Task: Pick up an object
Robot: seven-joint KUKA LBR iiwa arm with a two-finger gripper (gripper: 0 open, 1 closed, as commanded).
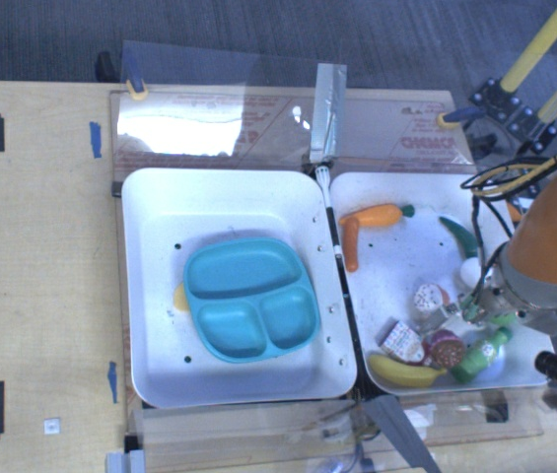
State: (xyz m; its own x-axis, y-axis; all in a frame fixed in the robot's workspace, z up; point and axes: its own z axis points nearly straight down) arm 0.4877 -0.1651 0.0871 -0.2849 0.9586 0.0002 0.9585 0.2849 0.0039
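My gripper (pixel 477 306), its grip state indiscernible, hangs over the right bin (pixel 426 193) beside the green bottle (pixel 482 355) and banana (pixel 403 371).

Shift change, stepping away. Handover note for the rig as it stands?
Pincer: low over the right bin, near its right wall; whether it grips anything can't be read from this angle.
Right bin contents: carrot at the top, an orange piece along the divider, green pepper, banana at the front edge, green bottle, plus small packets clustered beside the pincer.
Left bin: blue divided tray, something yellow peeking out at its left edge.
Done: nothing visibly lifted.
Left: grasp one object and raise it.
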